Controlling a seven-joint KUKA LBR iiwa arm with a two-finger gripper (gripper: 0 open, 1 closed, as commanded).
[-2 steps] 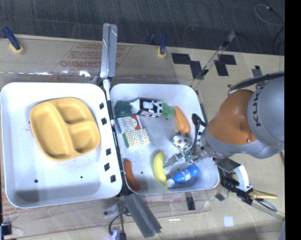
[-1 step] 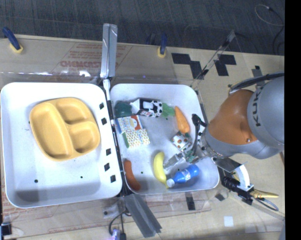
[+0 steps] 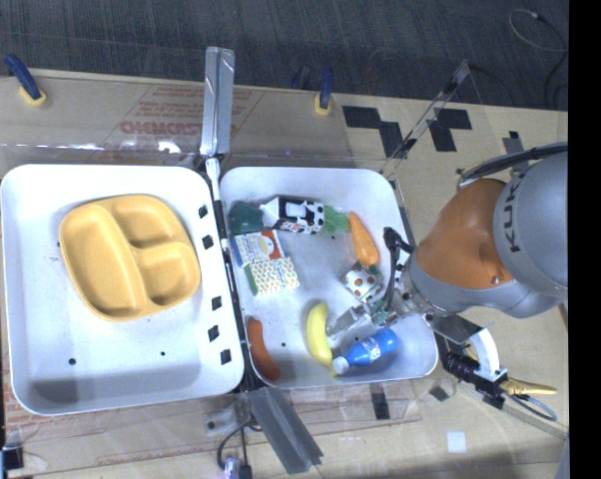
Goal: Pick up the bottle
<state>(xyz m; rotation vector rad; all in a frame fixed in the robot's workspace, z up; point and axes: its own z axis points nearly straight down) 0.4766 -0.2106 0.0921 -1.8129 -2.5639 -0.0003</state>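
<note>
A small blue bottle with a white cap lies on its side near the front right corner of the right bin. Just left of its cap stands a yellow banana. My gripper hangs low over the bin, directly above the bottle and close to it, with the grey arm and its orange band reaching in from the right. The fingers point down and left toward the gap between banana and bottle. Nothing can be made out between them.
The right bin also holds an orange carrot, a small dice-like ball, a black-and-white cow toy, a colourful box, a green item and a red-brown sausage. A yellow divided plate lies in the left bin.
</note>
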